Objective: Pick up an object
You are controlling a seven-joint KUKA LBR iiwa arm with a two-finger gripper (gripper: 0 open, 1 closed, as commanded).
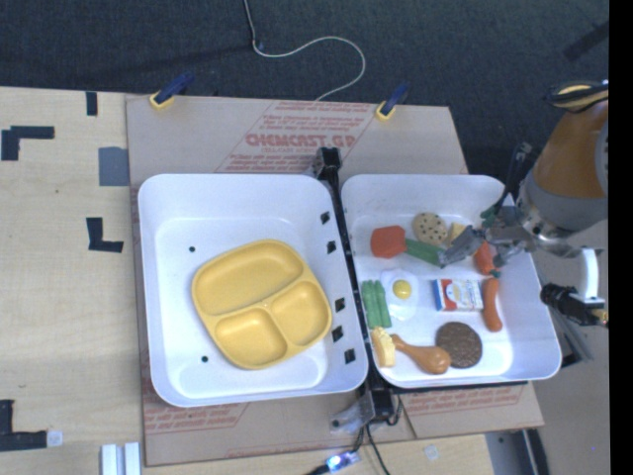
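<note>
Two bins sat side by side on the desk (59, 295). The left bin (163, 206) held a divided plate (260, 303) near its middle. The right bin (534, 359) held the toy food: a cookie (428, 227) toward the back, a tomato piece (388, 241) to its left, a fried egg (401, 290) below that, a bean pod (375, 303) against the left wall, a carton (456, 293) right of the egg, a sausage (492, 305) further right, a patty (459, 344) and a drumstick (420, 353) along the front. The gripper (473, 249) hung over the bin's back right part, beside the cookie.
</note>
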